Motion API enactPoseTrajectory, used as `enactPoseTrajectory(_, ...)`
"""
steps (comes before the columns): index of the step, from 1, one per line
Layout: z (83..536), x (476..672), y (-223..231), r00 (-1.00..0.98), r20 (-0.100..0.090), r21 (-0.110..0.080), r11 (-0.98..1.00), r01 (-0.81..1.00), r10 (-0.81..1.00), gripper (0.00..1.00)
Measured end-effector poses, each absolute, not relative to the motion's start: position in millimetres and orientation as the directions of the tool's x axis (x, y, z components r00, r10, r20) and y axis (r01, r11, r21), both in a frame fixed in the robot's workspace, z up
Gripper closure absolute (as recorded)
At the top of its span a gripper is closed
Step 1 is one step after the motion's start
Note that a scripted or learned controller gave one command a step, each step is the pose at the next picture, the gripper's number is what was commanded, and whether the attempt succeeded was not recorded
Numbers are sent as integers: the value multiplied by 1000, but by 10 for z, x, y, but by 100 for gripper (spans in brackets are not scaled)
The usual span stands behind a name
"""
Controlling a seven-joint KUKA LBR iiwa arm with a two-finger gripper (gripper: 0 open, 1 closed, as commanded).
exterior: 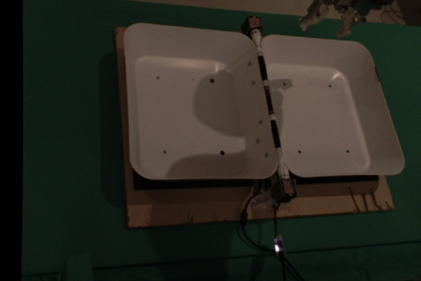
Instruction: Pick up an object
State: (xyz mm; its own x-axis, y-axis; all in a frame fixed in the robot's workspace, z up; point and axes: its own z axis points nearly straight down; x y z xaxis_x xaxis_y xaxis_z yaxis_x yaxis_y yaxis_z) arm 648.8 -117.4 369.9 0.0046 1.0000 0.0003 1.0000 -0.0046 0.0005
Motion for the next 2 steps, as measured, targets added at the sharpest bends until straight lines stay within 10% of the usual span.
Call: enactPoseTrajectory(2, 3311, 6491, -1167, 5, -2, -2, -5, 1000, 1000, 0)
